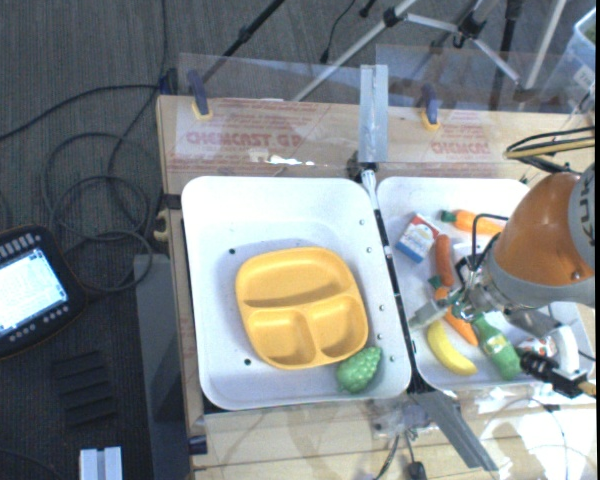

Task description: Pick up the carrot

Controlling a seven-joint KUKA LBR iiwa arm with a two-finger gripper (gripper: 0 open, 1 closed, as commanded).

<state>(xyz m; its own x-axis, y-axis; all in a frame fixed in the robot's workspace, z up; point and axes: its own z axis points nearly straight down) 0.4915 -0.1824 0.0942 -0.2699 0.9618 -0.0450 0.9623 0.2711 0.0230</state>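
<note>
The carrot, orange with a green top at its left end, lies near the back of the right bin, partly under the arm's orange band. My gripper hangs low over the middle of that bin, in front of the carrot. It sits just above a small orange piece and right of a red sausage. The wrist hides the spot under the gripper, and I see nothing held.
A banana and a green bottle lie at the right bin's front. A small blue and white carton sits at its back left. The left bin holds a yellow divided plate and a green bumpy fruit.
</note>
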